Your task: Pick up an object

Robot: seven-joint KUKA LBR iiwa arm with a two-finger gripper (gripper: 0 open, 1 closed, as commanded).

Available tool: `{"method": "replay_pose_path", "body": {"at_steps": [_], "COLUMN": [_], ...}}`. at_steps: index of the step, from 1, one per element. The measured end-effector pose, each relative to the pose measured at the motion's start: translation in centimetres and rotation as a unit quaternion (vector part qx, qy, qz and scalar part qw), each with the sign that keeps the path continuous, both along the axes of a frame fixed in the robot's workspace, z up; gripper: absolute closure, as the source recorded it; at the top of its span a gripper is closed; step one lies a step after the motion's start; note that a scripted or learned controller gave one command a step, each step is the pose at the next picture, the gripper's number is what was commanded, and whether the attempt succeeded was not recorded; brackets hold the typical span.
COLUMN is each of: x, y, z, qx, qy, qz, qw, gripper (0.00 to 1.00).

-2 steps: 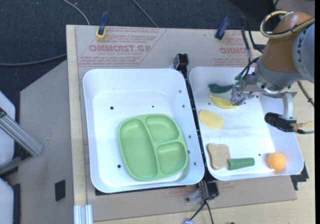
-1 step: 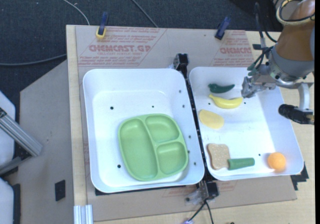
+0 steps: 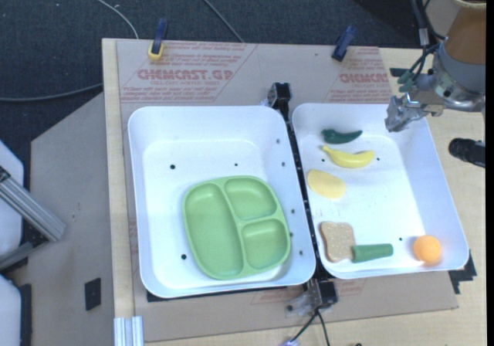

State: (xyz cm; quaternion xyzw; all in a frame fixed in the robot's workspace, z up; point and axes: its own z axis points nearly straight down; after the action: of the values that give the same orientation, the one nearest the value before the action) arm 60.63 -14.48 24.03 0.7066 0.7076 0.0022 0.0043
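The right bin (image 3: 432,182) holds a dark green pepper-like piece (image 3: 340,136), a yellow banana (image 3: 349,157), a pale yellow lemon-like piece (image 3: 326,184), a slice of bread (image 3: 337,240), a green cylinder (image 3: 372,252) and an orange (image 3: 427,249). My gripper (image 3: 398,117) hangs over the bin's far right corner, to the right of the green piece and apart from it. Nothing shows between its fingers.
The left bin (image 3: 154,182) carries a green divided plate (image 3: 235,225). Blue clamps (image 3: 158,37) (image 3: 343,43) hold the cardboard at the back. A black clip (image 3: 279,94) sits between the bins at the far edge, with cables on the floor behind.
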Motion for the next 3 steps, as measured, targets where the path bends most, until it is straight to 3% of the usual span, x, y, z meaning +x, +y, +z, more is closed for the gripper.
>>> {"method": "replay_pose_path", "body": {"at_steps": [1, 3], "x": [0.1, -3.0], "y": [0.0, 10.9], "z": [1.4, 1.6], "qx": [0.0005, 0.0025], "qy": [0.002, 0.006], "qz": [0.0, 0.002], "qw": [1.0, 1.0], "gripper": [1.0, 1.0]}}
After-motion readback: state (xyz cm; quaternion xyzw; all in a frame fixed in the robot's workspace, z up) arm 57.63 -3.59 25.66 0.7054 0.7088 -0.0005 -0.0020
